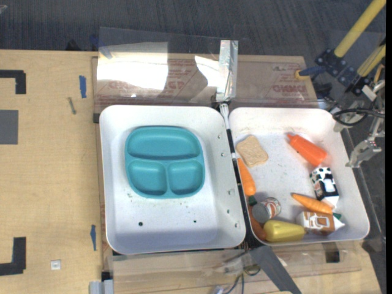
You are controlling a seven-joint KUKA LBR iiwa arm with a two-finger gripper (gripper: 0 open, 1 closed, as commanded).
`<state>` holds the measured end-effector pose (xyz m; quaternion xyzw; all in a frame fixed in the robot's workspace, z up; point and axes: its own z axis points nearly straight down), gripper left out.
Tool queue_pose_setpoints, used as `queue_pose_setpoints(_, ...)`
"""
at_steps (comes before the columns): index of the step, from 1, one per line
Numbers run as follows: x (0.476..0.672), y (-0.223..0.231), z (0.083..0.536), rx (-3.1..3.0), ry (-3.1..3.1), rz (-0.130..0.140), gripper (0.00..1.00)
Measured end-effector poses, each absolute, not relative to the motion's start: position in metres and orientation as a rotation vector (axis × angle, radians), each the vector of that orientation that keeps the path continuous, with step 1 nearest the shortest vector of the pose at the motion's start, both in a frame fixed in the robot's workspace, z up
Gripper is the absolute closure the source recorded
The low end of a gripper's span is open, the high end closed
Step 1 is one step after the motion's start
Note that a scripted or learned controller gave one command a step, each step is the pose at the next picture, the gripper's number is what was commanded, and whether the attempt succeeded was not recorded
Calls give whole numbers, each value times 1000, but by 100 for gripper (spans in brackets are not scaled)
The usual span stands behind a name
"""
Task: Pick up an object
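The gripper (361, 150) is seen at the outer rim of the right bin (278, 122); its state cannot be told. Just beside it, inward, the cow carton (323, 182) touches a carrot (312, 202), so a neighbour could be pushed or a grasp lost.

Glossy teal plastic tray (164, 161) (smooth, apparently) in a matt white bin (116, 164); bare wood bench (43, 164).
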<state>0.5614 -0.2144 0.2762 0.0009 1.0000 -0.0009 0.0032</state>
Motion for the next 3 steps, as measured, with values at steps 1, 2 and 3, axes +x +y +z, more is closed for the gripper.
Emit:
queue_pose_setpoints(1, 543, -222, 160, -37, 3147, 5, 0)
queue_pose_setpoints(2, 616, -208, 98, -42, 3130, -2, 0)
queue_pose_setpoints(3, 605, -214, 88, 23, 3135, 0, 0)
